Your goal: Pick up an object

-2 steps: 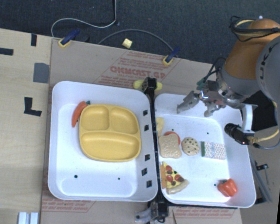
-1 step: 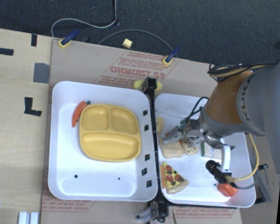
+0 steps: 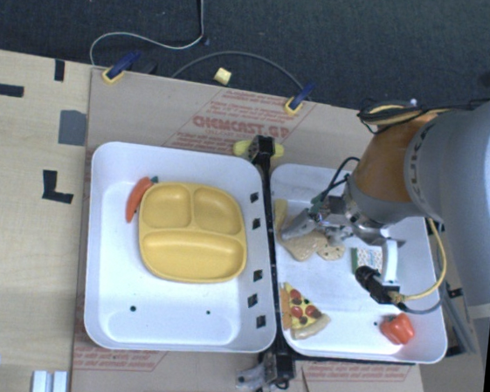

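Cookie Beneath the Claw, Right Bin

Cookie [image 3: 302,246]: tan, flat, irregular edge, lying on the floor of the right bin [image 3: 344,329] near the divider between the bins. Judged light, stiff and thin, probably toy food of plastic or foam. It offers little height, so a hold would have to pinch across its outer edges; a smooth face may slip on the bin floor.

Nearest the viewer, on the cardboard-covered desk [image 3: 150,105]:
- Pizza slice [image 3: 302,312], front-left corner of the right bin; flat, red toppings, well apart from the arm.
- Red piece [image 3: 398,328], front-right corner of the same bin; small and rounded, likely easier to pinch than the flat items.

Middle ground:
- Claw [image 3: 305,228], hanging low directly over the cookie, wrist cables trailing to the right. Whether it is apart, together or clamped on anything cannot be told from here, nor whether it touches the cookie.
- A second, speckled flat piece [image 3: 331,252] just beside the cookie on the right.
- Yellow divided plate [image 3: 193,232], centre of the left bin [image 3: 101,297].
- Orange carrot [image 3: 137,198] beside the plate's left edge.

Farther off:
- Two blue-and-yellow clamps [image 3: 117,71] at the cardboard's back edge.
- Small yellow block [image 3: 223,76] on the dark floor beyond, near a loose cable.
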`<action>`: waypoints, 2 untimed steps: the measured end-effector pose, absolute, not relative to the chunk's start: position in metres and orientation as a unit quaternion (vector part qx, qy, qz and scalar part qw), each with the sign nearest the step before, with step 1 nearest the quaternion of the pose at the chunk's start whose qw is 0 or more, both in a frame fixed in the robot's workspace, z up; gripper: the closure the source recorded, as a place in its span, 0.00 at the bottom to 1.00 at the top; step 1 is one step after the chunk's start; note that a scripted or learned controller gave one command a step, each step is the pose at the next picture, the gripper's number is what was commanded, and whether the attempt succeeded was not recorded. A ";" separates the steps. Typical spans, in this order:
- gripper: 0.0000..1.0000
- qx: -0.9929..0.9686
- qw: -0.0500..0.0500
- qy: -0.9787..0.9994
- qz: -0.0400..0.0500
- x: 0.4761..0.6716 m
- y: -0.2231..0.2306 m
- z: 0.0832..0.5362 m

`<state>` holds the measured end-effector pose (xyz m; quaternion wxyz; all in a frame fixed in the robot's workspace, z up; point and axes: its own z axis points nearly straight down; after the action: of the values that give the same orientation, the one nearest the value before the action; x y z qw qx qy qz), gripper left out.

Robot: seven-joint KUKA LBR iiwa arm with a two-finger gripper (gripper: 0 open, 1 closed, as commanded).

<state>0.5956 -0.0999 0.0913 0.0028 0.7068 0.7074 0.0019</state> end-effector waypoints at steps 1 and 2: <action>0.00 0.706 0.003 0.708 0.003 0.640 -0.121 0.091; 0.00 0.707 -0.006 0.707 -0.014 0.665 -0.115 0.090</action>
<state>0.6650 -0.1154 0.0901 -0.0062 0.7071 0.7070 -0.0142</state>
